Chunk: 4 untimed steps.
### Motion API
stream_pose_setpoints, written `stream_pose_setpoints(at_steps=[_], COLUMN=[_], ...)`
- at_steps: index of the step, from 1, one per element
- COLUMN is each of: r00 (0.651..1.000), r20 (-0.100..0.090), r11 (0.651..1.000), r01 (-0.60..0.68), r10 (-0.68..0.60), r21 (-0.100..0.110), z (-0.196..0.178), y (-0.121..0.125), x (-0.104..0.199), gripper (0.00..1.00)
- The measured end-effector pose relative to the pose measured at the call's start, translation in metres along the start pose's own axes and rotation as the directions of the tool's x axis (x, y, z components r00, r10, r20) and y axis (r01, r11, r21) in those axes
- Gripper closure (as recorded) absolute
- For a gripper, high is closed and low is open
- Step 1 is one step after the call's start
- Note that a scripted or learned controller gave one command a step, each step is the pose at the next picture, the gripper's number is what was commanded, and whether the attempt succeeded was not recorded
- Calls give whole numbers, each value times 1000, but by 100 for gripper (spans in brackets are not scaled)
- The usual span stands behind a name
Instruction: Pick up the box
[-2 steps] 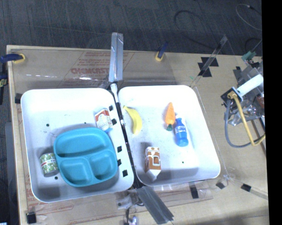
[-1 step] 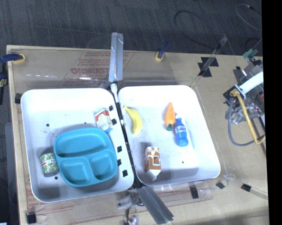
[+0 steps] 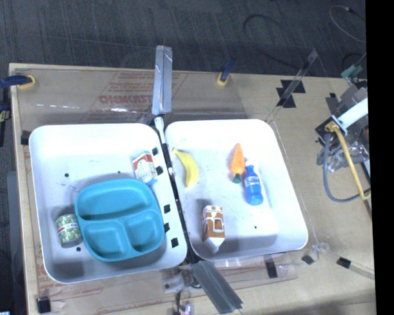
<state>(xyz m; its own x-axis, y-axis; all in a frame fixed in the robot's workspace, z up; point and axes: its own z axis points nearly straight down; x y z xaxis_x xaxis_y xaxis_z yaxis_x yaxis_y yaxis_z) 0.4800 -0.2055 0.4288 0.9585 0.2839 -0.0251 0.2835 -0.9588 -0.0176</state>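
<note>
An orange and white carton box (image 3: pixel 213 225) stands near the front edge of the right bin (image 3: pixel 285 183), left of its middle. A smaller red and white box (image 3: pixel 143 167) lies in the left bin (image 3: pixel 45 149), against the divider and touching the blue tray's far corner. My gripper (image 3: pixel 332 150) hangs at the far right of the view, over the bench outside the right bin, well away from both boxes. Nothing is seen held in it.
The right bin also holds a banana (image 3: pixel 187 167), an orange carrot (image 3: pixel 237 160) and a blue bottle (image 3: pixel 252 186). A blue three-part tray (image 3: pixel 119 218) and a green can (image 3: pixel 68 230) sit in the left bin. Clamps and tape edge the bench.
</note>
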Motion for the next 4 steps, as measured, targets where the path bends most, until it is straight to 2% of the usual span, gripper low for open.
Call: stream_pose_setpoints(at_steps=[4], r00=[999], r20=[20], r11=[999], r01=[39], r10=[-40], r21=[15], z=[-36], y=[-4], x=[4], gripper=[100])
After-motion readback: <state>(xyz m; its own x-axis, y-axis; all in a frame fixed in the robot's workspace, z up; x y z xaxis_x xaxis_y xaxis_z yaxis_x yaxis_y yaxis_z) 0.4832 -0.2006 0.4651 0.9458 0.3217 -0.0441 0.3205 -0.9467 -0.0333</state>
